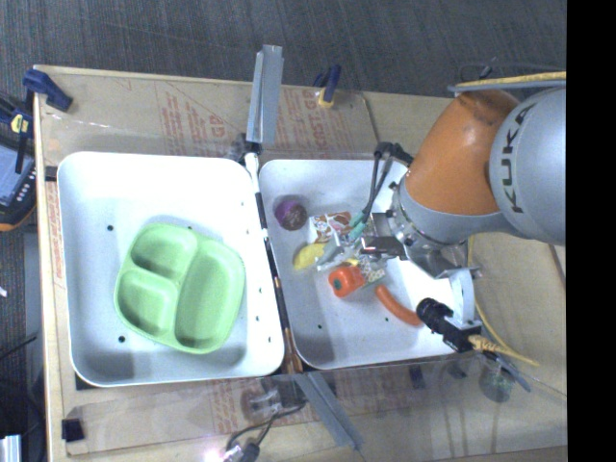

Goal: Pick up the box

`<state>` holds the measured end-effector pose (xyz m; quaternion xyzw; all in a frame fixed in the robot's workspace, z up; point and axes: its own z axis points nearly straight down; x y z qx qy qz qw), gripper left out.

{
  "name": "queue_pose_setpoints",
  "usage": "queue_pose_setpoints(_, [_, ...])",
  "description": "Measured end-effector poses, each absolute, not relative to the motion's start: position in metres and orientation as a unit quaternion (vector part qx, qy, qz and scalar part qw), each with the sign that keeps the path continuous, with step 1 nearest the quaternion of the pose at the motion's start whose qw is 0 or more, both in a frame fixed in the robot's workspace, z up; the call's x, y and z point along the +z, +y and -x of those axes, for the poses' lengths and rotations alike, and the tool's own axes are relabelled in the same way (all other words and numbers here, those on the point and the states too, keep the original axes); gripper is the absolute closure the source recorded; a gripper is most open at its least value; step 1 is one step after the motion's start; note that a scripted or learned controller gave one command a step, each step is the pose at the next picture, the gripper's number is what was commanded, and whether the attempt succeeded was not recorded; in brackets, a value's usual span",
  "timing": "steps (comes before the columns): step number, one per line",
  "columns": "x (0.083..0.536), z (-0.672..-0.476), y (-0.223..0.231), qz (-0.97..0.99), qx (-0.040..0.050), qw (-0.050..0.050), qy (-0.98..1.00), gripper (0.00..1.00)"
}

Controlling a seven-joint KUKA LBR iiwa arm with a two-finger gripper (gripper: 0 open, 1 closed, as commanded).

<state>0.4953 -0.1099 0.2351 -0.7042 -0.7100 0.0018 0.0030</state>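
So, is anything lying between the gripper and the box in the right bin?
Nothing visible stands between them. The gripper is right beside the box in the right bin. The spot is crowded, though: a yellow piece lies close by the box, and an orange piece lies close by the gripper.

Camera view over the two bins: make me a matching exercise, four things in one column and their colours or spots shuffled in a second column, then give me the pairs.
Things:
1. divided plate
2. round fruit
3. carrot-shaped piece
4. band above the arm's wrist

Descriptions:
A. dark purple, near the top left corner of the right bin
B. light green, alone in the left bin
C. orange, on the robot itself
D. orange and elongated, lying on the right bin's floor

Pairs: 1-B, 2-A, 3-D, 4-C
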Motion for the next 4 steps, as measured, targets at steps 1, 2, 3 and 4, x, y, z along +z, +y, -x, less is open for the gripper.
queue_pose_setpoints(1, [0.223, -0.543, -0.155, 0.669, 0.0008, 0.001, -0.743, 0.0])
queue_pose_setpoints(2, [0.17, -0.522, -0.211, 0.663, 0.0016, 0.002, -0.748, 0.0])
queue_pose_setpoints(3, [0.106, -0.538, -0.21, 0.655, 0.0006, 0.0, -0.755, 0.0])
queue_pose_setpoints(4, [0.116, -0.538, -0.21, 0.653, 0.0023, 0.0, -0.757, 1.0])
